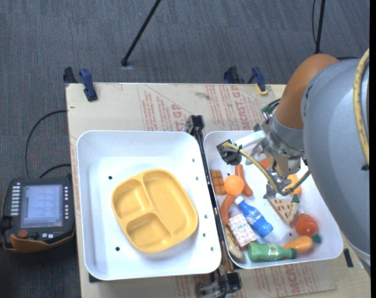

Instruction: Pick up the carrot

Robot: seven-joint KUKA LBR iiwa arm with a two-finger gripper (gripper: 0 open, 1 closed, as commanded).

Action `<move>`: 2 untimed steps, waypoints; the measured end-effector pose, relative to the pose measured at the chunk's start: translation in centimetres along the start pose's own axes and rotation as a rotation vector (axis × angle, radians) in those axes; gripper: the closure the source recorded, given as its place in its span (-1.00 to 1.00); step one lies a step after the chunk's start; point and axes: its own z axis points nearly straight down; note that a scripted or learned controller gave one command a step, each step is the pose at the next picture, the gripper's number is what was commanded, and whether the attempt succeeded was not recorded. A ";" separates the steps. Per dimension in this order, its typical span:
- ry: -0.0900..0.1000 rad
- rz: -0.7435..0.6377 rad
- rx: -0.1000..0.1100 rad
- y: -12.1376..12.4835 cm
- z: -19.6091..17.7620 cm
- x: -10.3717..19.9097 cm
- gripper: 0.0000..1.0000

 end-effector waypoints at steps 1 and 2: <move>-0.003 -0.225 0.001 6.5 10.1 0.4 -1.00; -0.002 -0.288 0.000 10.6 10.0 -5.0 -1.00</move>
